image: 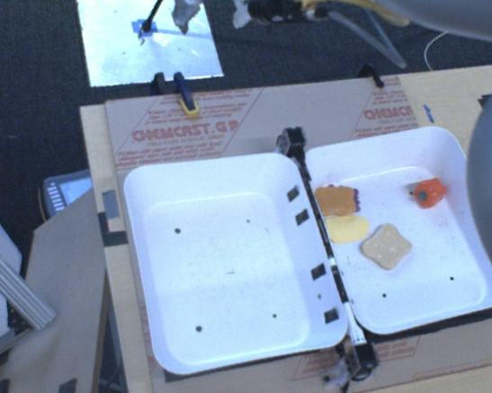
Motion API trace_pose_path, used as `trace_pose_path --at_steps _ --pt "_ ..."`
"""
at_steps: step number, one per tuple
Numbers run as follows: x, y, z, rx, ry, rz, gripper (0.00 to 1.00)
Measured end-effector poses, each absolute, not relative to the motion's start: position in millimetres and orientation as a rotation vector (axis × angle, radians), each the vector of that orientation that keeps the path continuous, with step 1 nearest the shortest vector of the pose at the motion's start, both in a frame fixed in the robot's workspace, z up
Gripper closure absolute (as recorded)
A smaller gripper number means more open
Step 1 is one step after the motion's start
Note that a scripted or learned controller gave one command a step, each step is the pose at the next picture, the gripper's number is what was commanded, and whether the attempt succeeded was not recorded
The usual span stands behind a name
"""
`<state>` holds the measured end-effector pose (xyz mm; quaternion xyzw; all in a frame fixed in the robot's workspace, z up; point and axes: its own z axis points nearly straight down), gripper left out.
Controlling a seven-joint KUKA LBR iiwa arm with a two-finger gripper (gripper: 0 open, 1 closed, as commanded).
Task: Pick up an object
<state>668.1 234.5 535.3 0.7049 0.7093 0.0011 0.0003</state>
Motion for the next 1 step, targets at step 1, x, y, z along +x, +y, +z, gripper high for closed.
trace_pose_path --at_steps 1 --pt "668.0 235.0 547.0 2.209 2.232 0.008 1.0"
